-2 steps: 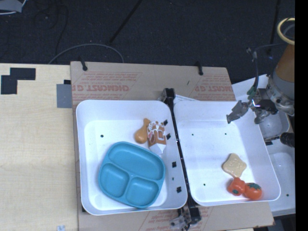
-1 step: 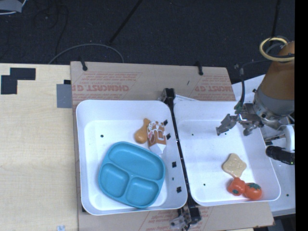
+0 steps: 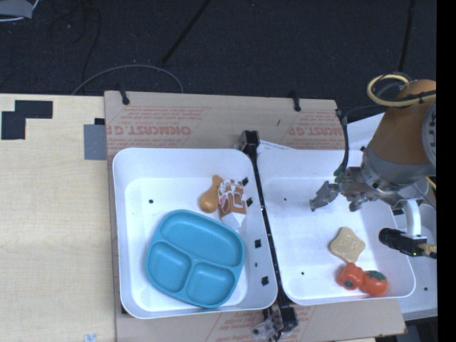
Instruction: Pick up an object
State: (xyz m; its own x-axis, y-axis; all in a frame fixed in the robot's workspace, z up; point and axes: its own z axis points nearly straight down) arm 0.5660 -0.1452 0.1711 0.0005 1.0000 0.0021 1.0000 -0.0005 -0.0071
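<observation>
Toast-shaped toy (image 3: 347,245), a pale tan slice with a darker crust edge, is seen lying flat on the floor of the right bin (image 3: 299,276), just above a red-orange tomato-like toy (image 3: 363,279). The tool (image 3: 340,195) is seen above and to the left of it, over bare bin floor; nothing is held, and whether it is wide or narrow cannot be told. The approach step is judged to be in hand. Next, the tool would need to be brought over the slice and lowered.
</observation>
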